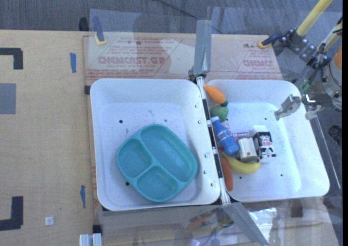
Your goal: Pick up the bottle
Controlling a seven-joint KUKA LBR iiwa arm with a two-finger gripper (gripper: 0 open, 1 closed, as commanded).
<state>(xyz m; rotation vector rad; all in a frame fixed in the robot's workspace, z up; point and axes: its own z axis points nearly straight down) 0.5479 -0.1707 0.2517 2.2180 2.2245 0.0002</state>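
From my station I see the bottle (pixel 224 136) as a small blue plastic cylinder with a white cap and a pale label patch on its side, lying flat in the right bin (pixel 283 185), hard against the bin's left wall. Its long axis runs from upper left to lower right, with the white cap at the upper-left end, toward the far side of the counter (pixel 43 130). Just above the cap sit a rounded green piece (pixel 219 112) and an orange, carrot-shaped piece (pixel 216 94); below it lies a curved yellow banana (pixel 243 165), smooth and glossy like moulded plastic, touching or nearly touching the bottle's lower end, and a slim red-orange stick (pixel 227 173) runs along the wall. A small boxy item (pixel 247 148) and a white carton with dark print (pixel 263 145) rest just beside the bottle on its right. The left bin (pixel 109 98) holds a teal tray (pixel 156 162) with 3 compartments and rounded corners. The gripper (pixel 288 108) hangs over the right bin's upper right area, well apart from the bottle, metallic and grey; I cannot tell how its fingers are set, and I see nothing between them.
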